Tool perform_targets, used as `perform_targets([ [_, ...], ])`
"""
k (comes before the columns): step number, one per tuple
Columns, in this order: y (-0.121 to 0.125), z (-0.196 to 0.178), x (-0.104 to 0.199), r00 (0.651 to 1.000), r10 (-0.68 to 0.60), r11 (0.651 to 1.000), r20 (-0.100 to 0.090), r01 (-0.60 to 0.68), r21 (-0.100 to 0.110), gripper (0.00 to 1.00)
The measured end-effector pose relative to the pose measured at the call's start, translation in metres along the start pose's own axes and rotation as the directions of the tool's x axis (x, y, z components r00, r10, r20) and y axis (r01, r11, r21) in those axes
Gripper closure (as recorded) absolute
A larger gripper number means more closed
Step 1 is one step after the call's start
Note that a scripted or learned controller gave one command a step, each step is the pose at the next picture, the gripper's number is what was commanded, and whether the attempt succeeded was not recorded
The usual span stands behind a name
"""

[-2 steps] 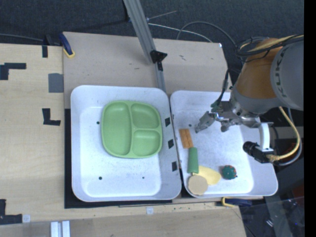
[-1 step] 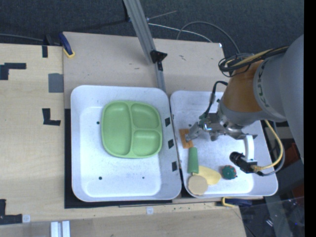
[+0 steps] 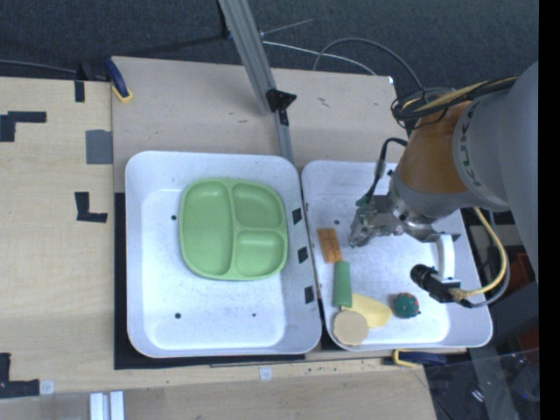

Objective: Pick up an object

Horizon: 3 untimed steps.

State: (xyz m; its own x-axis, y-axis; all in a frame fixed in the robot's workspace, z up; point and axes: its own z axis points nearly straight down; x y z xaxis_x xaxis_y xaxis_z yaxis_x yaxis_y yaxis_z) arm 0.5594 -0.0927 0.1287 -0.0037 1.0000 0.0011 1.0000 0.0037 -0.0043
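The gripper point(image 3: 360, 233) hangs low in the right bin point(image 3: 455, 326), near an orange block point(image 3: 329, 245); its grip can't be told.

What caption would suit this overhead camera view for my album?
Grey robot arm's gripper hovers over the right white bin near a small orange block; a green divided plate fills the left bin.

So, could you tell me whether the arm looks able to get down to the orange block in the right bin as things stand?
Probably yes. The pincer hangs just right of the orange block, which lies flat on open bin floor. The green stick lies just below it, apart.
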Motion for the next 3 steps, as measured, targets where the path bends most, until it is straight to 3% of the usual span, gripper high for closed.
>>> perform_targets([
  [2,-0.008,-0.097,0.001,1.000,0.002,1.000,0.002,-0.002,-0.008,1.00],
  [3,-0.015,-0.087,0.054,1.000,-0.003,1.000,0.000,0.003,-0.001,1.00],
])
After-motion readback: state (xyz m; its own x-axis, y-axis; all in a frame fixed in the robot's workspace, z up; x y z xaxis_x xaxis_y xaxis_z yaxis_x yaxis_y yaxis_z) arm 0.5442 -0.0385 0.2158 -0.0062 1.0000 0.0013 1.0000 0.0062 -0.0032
